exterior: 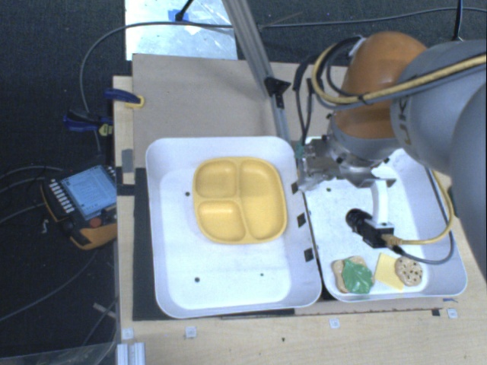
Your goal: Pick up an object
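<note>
Nothing's been picked up yet, by the looks of it. The green toy [356, 276], cheese wedge [388, 271] and cookie [411, 272] are left lying in the right bin [449, 280], well apart from the gripper [308, 169], toward the near edge. A yellow plate [240, 200] is parked just beside it, view-left. Whether the gripper is wide or narrow can't be told. Reaching and grabbing are yet to be done.

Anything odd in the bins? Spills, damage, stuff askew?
Nothing spilled or broken. The plate lies flat in the left bin, slightly turned. A green piece, yellow wedge and cookie crowd the right bin's near edge; gripper is at its far left corner.
</note>
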